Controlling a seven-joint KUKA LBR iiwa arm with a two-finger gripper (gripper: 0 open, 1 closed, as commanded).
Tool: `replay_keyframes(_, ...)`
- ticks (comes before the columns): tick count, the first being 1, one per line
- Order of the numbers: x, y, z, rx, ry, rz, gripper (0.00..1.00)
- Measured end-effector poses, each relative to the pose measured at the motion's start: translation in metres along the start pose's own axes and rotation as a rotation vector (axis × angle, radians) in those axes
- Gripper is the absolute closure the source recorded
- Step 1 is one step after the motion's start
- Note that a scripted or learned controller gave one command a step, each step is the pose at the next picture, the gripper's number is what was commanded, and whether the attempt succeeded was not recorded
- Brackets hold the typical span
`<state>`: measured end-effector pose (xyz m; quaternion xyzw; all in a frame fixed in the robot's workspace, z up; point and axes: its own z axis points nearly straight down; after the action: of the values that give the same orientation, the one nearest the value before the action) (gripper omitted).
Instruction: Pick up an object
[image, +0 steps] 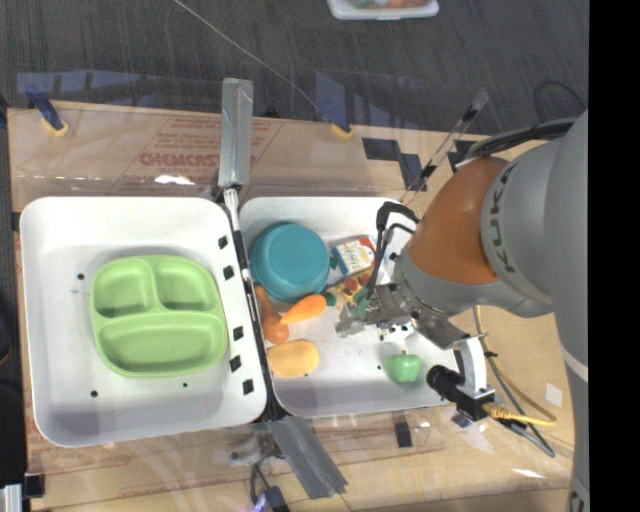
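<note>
Low over the right bin (330, 400), the end effector (372, 312) sits among the clutter at that bin's centre, and whether it is wide or narrow cannot be told from this angle; nothing is visibly held by it. Behind it, the grey arm (540, 230) with its orange band (460, 225) reaches in from the right and covers the bin's right side.

On the desk (120, 150), the left bin (40, 300) holds a green divided plate (158, 315), lying flat near its middle.

In the right bin, a teal bowl (290, 260) sits upside down at the upper left, close to the divider. Just right of it lies a small printed packet (352, 256). Below the bowl, an orange carrot (305, 308) lies slanted, with another orange piece (270, 318) beside the bin's left wall. A yellow, rounded piece (293, 357) rests below them near the front left. A green apple (403, 368) sits toward the front, just below and right of the end effector, apart from it. Small colourful bits (350, 290) lie just left of the end effector, too jumbled to name.
</note>
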<state>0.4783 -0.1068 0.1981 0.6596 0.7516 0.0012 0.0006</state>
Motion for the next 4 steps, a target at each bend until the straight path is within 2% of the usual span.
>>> replay_keyframes(1,0.048,0.021,-0.07,0.0,-0.001,-0.284,1.0)
replay_keyframes(2,0.026,0.002,-0.02,0.006,0.001,-0.318,1.0)
replay_keyframes(3,0.061,0.032,0.008,0.005,0.0,-0.05,1.0)
replay_keyframes(4,0.061,0.033,-0.002,0.006,0.0,-0.056,1.0)
